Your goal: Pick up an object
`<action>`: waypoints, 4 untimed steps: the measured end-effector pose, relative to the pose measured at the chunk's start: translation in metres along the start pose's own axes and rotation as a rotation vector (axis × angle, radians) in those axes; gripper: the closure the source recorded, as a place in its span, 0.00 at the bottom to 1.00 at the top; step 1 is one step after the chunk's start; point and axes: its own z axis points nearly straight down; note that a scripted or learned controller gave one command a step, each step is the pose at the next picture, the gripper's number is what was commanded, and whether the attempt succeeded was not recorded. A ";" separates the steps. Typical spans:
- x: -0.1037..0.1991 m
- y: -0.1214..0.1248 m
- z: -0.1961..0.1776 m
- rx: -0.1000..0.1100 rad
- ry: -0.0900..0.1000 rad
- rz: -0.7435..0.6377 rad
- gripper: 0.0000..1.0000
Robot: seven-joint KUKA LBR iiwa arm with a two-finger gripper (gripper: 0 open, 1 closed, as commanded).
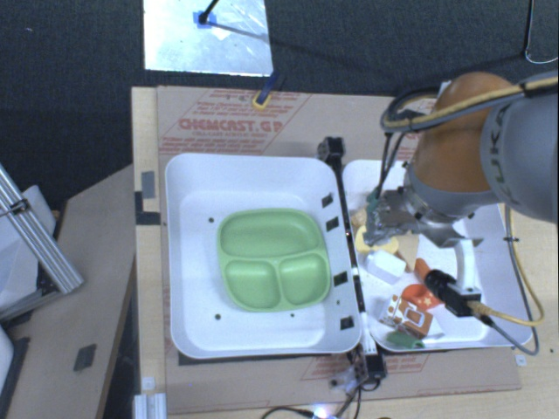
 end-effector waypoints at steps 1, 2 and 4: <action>0.055 0.024 -0.012 -0.003 0.001 -0.001 1.00; 0.066 0.029 0.006 0.002 -0.002 0.004 1.00; 0.059 0.031 -0.004 0.001 -0.002 0.010 1.00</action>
